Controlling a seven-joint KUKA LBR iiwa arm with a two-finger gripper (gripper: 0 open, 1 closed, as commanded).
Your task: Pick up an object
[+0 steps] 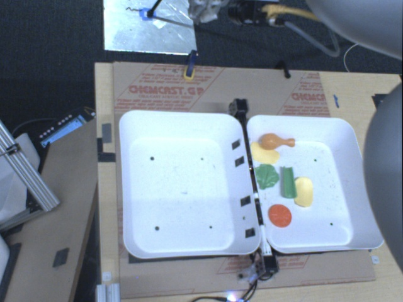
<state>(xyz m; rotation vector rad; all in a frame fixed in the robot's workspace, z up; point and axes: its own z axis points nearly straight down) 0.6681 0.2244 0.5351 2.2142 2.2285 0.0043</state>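
Note:
The right bin point(334, 228) holds several toy foods near its left side. An orange drumstick point(276, 141) lies at the back, with a pale yellow piece point(264, 154) just in front of it. A green leafy piece point(267, 177) sits beside a green stick point(288, 182) and a yellow lump point(304, 192). Nearest the front lies a red-orange disc point(280, 215). My gripper point(211, 2) hangs blurred at the top of the view, far behind both bins and well above them, with nothing visibly in it.
The left bin point(182, 181) lies beside the right one, joined by a black clip strip point(249, 168). Grey arm links point(359, 8) fill the top right and the right edge. A shiny metal sheet point(148, 17) lies behind the bench.

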